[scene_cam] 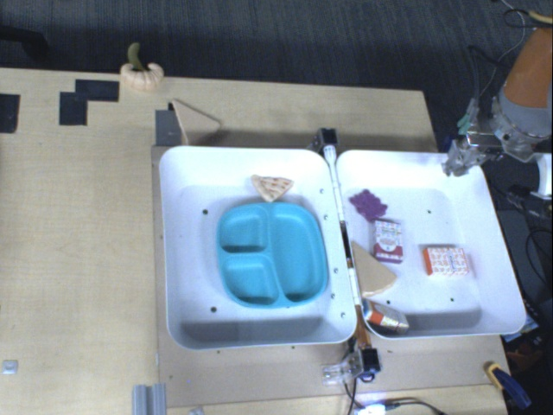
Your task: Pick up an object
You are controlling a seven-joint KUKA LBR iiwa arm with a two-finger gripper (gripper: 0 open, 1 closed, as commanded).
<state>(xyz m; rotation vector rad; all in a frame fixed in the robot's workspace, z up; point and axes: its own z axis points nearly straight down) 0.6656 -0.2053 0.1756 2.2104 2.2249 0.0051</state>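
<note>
So the arm [525, 89] comes in from the right, grey with the orange band showing near the top right corner, and its gripper [455, 161] hangs over the far right corner of the right bin [492, 232], right about at the rim. Nothing sits between the fingers, and honestly it's too small and blurry to tell whether they're spread or closed. The right bin has all the small stuff: a purple piece [368, 203] toward the far left part, a small red and white box [388, 239] just near of it, an orange and white box [447, 260] off to the right lying flat, a tan wedge [373, 275] against the left wall, and an orange and dark thing [386, 320] tucked into the near left corner. All of them are well apart from the gripper. The left bin [186, 258] holds a blue divided tray [271, 254] sitting in the middle, with a tan slice-shaped piece [272, 186] touching its far edge. Out on the bench [78, 249], far left, there's a little pale gourd [140, 74] near the edge.
</note>
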